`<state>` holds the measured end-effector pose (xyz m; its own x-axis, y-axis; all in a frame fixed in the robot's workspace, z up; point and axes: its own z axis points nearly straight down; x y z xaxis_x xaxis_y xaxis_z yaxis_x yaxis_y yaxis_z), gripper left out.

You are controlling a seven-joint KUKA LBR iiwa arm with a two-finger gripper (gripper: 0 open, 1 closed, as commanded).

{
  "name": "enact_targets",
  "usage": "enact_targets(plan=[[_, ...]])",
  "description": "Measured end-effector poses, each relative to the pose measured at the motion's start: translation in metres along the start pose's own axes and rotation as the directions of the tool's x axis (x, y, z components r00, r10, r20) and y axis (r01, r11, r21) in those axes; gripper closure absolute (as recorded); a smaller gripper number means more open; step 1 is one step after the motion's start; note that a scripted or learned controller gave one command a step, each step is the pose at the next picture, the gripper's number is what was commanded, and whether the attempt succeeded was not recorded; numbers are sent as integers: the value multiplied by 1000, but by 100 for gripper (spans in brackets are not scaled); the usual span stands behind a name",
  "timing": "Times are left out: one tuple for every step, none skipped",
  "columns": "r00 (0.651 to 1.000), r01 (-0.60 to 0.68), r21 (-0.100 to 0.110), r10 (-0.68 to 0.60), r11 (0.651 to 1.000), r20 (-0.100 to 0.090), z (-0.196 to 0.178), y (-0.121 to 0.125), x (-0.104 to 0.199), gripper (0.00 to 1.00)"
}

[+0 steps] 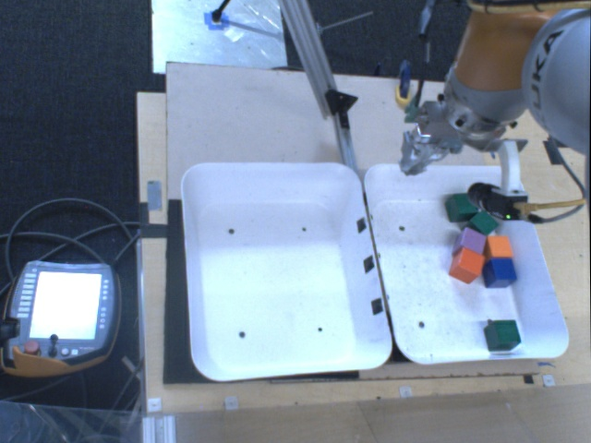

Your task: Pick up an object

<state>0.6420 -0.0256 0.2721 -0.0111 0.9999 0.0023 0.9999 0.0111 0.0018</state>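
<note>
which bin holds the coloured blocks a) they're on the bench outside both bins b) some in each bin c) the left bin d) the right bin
d: the coloured blocks, green, purple, orange and blue, all lie inside the right bin, most clustered near its far right side and one green block alone near its front right corner.

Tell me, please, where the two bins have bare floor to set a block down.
The left bin offers open floor wall to wall. In the right bin, the strip along the divider and the near-left floor are free. Its far-right side is crowded: green blocks, purple, orange, blue; another green block sits near-right.
</note>
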Motion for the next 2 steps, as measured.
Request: enact_targets(plan=[[1000,-1,2,1,1000,0,18,-10,54,100],[1000,0,2,0,1000,-1,19,-21,116,100]])
